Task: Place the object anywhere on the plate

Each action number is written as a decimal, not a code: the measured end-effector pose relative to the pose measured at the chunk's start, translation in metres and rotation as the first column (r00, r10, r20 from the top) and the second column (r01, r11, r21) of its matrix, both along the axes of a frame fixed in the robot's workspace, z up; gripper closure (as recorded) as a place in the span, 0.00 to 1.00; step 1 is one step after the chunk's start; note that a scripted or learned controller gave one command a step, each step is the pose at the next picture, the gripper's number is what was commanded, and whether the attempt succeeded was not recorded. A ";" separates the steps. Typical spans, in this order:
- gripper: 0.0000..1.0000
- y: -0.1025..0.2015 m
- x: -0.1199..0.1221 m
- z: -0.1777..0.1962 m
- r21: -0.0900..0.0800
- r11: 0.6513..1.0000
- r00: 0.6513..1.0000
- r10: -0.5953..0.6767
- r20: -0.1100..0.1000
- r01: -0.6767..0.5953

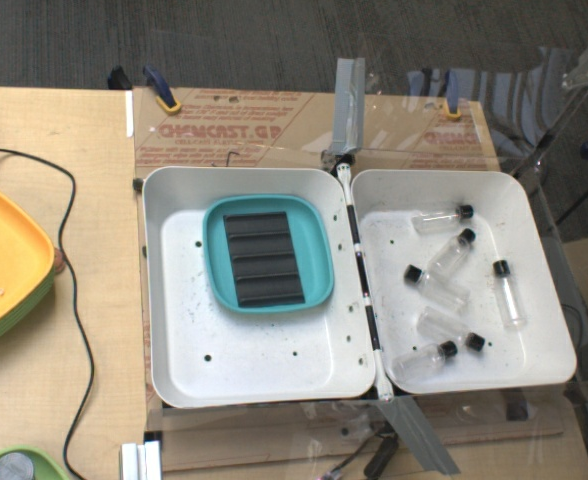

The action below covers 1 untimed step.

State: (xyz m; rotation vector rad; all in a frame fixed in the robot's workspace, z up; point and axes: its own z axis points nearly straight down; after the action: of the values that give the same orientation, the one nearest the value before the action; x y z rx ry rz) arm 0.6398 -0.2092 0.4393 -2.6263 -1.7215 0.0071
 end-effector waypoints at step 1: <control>0.00 -0.004 0.020 0.000 0.000 0.996 0.996 -0.093 0.001 0.093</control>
State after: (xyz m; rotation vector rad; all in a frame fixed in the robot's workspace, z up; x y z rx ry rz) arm 0.6597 -0.2133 0.4397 -2.7044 -1.5975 0.0061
